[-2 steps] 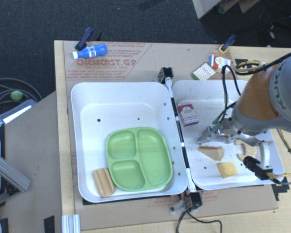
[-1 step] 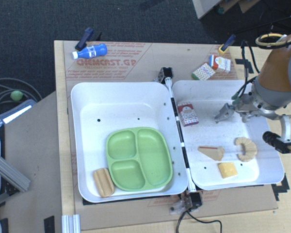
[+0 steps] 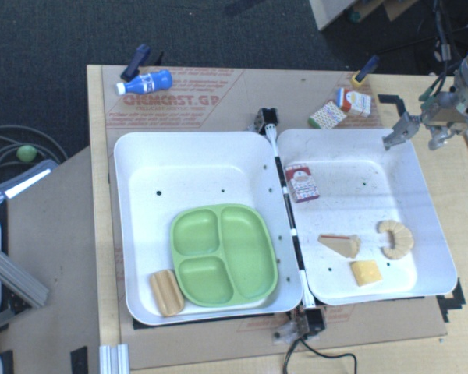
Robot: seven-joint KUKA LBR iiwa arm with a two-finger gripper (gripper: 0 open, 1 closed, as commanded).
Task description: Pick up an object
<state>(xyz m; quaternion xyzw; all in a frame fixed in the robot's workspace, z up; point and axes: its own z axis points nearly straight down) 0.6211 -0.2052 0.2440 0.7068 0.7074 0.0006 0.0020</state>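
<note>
Claw: we find the metal two-finger claw (image 3: 418,131) above the right white bin's (image 3: 421,209) far corner, spread apart, grasping nothing.
Candidates: in that bin, a red-and-white carton (image 3: 301,183), pale wedge (image 3: 340,245), yellow block (image 3: 366,272) and tan crescent (image 3: 395,238) lie apart; we judge the spacing suits grasping.
Left bin: green divided plastic tray (image 3: 222,254).

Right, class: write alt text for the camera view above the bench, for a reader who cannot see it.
A robot gripper hovers open and holding nothing over the far right corner of the right white bin, which holds a red carton, a wedge, a yellow block and a croissant. The left bin holds a green divided plate and a tan bread piece.
</note>
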